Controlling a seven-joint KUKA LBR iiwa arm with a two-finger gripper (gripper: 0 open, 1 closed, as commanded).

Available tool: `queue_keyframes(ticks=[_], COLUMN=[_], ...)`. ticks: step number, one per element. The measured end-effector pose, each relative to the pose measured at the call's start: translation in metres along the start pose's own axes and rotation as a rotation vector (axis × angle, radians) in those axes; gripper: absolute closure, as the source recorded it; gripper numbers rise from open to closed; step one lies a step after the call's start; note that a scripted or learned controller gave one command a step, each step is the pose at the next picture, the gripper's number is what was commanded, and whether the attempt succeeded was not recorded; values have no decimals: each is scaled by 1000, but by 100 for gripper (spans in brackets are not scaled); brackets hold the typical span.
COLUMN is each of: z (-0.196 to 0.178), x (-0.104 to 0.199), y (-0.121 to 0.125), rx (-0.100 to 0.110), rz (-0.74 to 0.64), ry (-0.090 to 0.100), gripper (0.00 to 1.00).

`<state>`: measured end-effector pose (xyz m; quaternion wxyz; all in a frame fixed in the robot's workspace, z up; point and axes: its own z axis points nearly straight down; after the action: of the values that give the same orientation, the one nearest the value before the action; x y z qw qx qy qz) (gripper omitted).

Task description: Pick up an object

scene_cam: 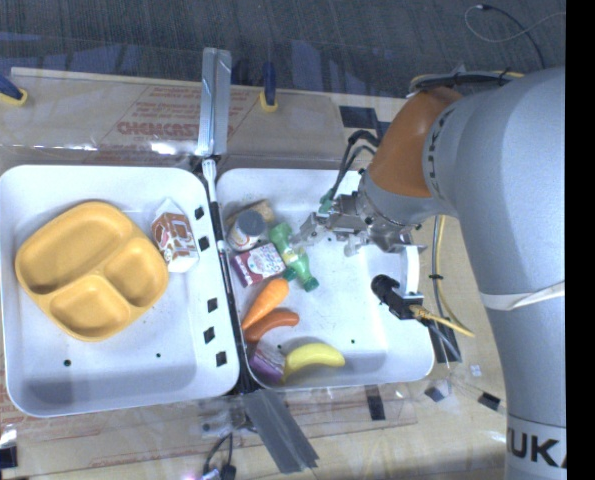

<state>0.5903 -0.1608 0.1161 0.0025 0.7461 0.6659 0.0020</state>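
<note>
My gripper (319, 226) hangs over the right bin (362, 340), just right of a green bottle (290, 255) that lies at a slant. Around the bottle are a round tin (246, 230), a maroon packet (260, 262), an orange carrot (267, 299) and a reddish sausage (275, 321). A yellow banana (313, 357) rests on a purple eggplant (266, 361) at the bin's front. Nothing shows in the gripper's grasp.
The left bin (37, 368) holds a yellow divided plate (89, 268) and a small brown and white packet (175, 235). A metal divider (215, 98) stands between the bins. The grey arm (497, 178) covers the right side of the right bin.
</note>
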Motion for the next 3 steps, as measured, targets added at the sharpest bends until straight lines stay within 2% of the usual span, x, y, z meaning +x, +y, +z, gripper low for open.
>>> queue_keyframes(ticks=[1,2,3], z=[21,13,9], x=[62,63,16], y=[-1,0,-3], rx=[0,2,12], rz=[13,10,40], ry=[0,2,0], gripper=[0,100,100])
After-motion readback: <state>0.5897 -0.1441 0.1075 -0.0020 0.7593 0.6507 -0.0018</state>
